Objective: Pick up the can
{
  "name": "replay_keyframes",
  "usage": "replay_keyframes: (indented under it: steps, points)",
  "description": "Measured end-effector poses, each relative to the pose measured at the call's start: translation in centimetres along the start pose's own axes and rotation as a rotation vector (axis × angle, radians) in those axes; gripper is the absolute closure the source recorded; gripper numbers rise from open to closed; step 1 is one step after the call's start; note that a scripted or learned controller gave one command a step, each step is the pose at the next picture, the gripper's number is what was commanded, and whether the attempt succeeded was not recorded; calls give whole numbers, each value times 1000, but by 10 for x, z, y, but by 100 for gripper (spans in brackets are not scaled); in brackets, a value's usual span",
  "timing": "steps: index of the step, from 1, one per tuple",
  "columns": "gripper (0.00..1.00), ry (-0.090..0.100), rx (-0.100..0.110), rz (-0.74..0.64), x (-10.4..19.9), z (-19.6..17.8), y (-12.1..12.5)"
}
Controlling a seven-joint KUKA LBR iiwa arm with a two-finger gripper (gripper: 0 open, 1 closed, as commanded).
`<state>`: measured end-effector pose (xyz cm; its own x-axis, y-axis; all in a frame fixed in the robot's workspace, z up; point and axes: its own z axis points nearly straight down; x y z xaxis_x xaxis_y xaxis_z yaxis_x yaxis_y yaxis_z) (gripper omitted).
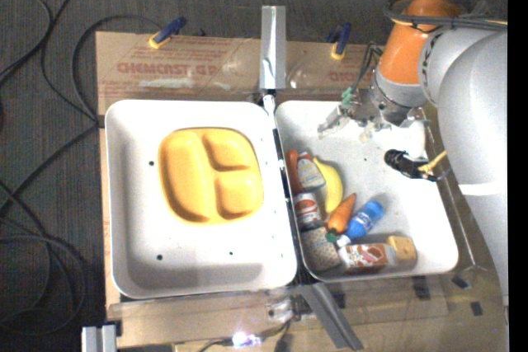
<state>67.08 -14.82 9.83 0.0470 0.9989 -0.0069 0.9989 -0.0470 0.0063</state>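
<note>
We see the arm (470,95) reaching over the right bin (450,247), its gripper (345,118) hovering above the bin's bare far end, fingers spread apart and holding nothing; the left bin (132,260) carries a yellow tray (212,175); the can (307,210) lies near the divider, beside a carrot (341,213) and blue bottle (365,218).

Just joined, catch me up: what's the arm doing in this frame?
The pincer hangs over the back of the right bin, holding nothing. The can lies untouched among clutter along that bin's left wall, beside a carrot and a blue bottle. A yellow divided tray sits in the left bin.
</note>
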Motion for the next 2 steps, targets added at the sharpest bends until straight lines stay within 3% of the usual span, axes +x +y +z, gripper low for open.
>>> replay_keyframes:
  steps: [1, 2]
  points:
    - [0, 3, 0, -96, 54, 10, -3]
    - [0, 7, -1, -50, 54, 10, -3]
